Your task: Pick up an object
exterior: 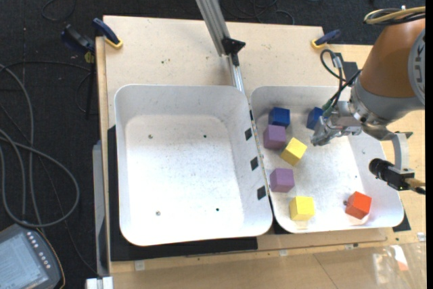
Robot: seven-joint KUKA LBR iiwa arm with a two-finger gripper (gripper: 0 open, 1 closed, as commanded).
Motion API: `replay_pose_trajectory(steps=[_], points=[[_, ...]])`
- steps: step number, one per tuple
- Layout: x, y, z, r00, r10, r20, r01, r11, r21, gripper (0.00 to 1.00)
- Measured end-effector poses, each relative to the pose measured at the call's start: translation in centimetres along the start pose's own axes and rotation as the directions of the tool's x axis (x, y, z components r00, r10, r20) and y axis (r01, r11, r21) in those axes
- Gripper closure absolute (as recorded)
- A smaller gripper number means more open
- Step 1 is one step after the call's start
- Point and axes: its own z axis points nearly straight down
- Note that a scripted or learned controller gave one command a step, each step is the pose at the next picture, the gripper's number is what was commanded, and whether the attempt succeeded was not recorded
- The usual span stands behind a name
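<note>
1. Sits low in the right bin (379, 216), as seen of the gripper (322, 136); grip state impossible to tell.
2. Nearest candidates: blue cube (313, 118) just at 12 o'clock, half hidden; yellow cube (293, 151) near at 8 o'clock.
3. Could close on air between the two.
4. Might nudge either cube aside on descent, spoiling the grasp.

No readable text, label, brand, number or sign anywhere. Small black rectangular marks along the dividing rim between the two bins (252, 145), at about 3 o'clock of the left bin, too small to read. Screen of a grey handheld device (24, 260) at 7 o'clock of the bench, blurred, nothing legible on it. Coloured cubes plain-faced, without markings.
</note>
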Motion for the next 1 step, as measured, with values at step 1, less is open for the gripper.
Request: replay_pose_trajectory(steps=[1], points=[[4.8,0.07,-1.48,1.0,-0.005,-0.003,0.005,1.0,0.002,1.0]])
